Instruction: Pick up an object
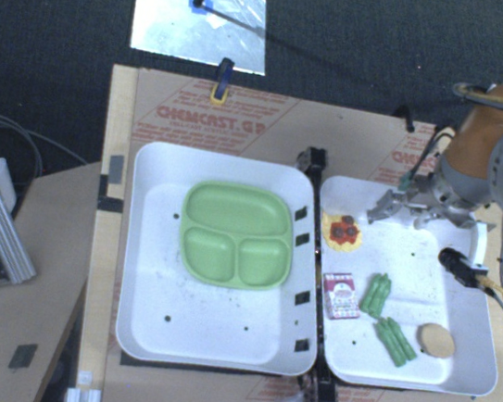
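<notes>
Two shallow white bins (135, 319) share a cardboard-topped bench; beside the yellow-and-red toy (343, 232), the metal two-finger gripper (391, 207) hovers, spread wide, holding nothing.

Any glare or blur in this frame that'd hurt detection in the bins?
Camera view: lighting is even and soft, both bins readable; strong glare only on the foil sheet beyond the bench; small toys in the right bin look slightly soft; the gripper is dim and low-contrast against the bin wall; green divided plate crisp.
</notes>
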Action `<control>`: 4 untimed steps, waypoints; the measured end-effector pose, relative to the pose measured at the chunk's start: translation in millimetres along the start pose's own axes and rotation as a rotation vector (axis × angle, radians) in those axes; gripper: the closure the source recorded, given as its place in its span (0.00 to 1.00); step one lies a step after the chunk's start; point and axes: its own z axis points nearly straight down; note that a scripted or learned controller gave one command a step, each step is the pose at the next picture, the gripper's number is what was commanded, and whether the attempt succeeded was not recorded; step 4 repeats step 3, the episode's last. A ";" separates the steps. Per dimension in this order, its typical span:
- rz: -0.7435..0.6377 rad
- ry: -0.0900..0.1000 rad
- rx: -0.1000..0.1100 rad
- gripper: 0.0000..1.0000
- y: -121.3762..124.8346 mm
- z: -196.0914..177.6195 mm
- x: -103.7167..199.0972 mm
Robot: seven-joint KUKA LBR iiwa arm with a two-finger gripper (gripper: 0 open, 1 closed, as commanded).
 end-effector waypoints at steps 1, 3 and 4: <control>0.012 0.007 0.018 0.00 -123.7 13.7 26.9; 0.000 0.004 -0.001 1.00 -108.0 -99.4 94.6; 0.000 0.004 -0.001 1.00 -108.0 -99.4 94.6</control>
